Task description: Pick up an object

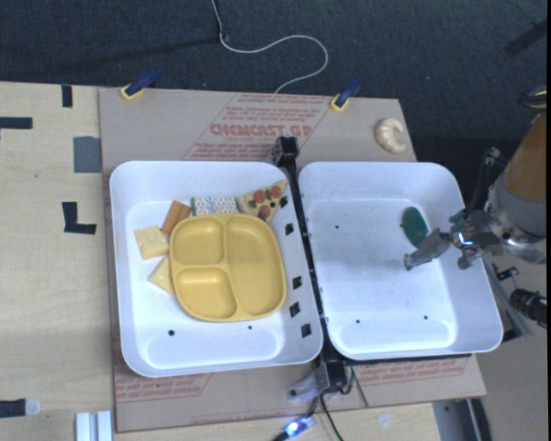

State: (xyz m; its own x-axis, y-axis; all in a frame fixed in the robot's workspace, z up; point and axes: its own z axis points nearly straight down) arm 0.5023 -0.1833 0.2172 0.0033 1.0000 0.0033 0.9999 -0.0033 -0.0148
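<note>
A small dark green object [413, 224] lies on the floor of the right bin [386, 333], near its far right side. My gripper [437, 259] hangs over the right edge of that bin, just below and right of the green object. Its fingers are spread open, one grey finger [424, 250] slanting down-left close beside the green object, with nothing between them. The left bin [202, 356] holds a yellow divided plate [228, 266]. Several flat food pieces lie beside the plate: a pale cracker [151, 242], a brown piece [175, 216] and a pizza-like slice [264, 198].
A cream, shell-shaped object [392, 135] rests on the bench beyond the right bin. Two blue and yellow clamps [143, 83] [346, 93] hold the cardboard sheet at the back. A white cable [285, 42] loops across the dark floor behind.
</note>
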